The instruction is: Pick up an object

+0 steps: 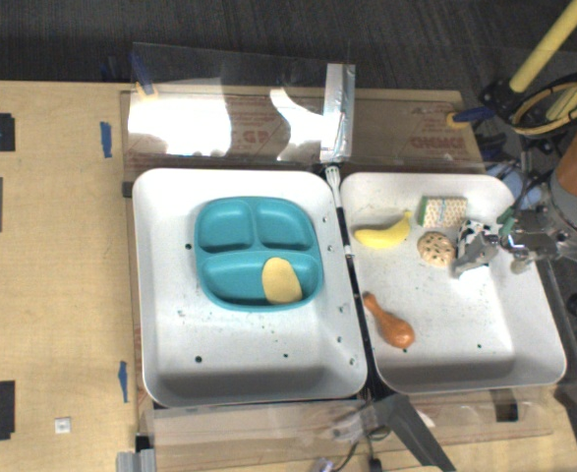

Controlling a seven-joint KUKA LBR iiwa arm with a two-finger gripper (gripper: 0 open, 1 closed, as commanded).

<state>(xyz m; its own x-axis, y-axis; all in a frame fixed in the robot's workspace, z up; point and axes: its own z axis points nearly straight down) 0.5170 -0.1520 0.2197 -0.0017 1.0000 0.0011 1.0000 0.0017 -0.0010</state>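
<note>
The bench [52, 264] was a flat tan board with black corner marks [1, 131] along its left side and short strips of blue tape [105, 138]. Behind it ran a dark floor [268, 8] that looked like carpet. Two white bins sat edge to edge on the bench. A clear plastic sheet [219, 116] stood behind the left bin [170, 362], glaring under the lights, with a strip of silver tape [337, 111] at its right end. Brown cardboard [416, 131] behind the bins carried reddish print, too blurred for me to read.

In the left bin lay a teal divided plate [231, 226], with a yellow oval lump [281, 281] in its near compartment.

The right bin [465, 352] held the loose things. There was a banana [383, 233] near the back left and a checked sponge [443, 209] with a green edge beside it. A speckled cookie [434, 250] sat just in front of the sponge, and an orange-brown drumstick [389, 323] lay well apart towards the front.

The gripper [468, 256] reached in from the right, low over the bin and just beside the cookie. I could not tell whether it was spread or closed.
</note>
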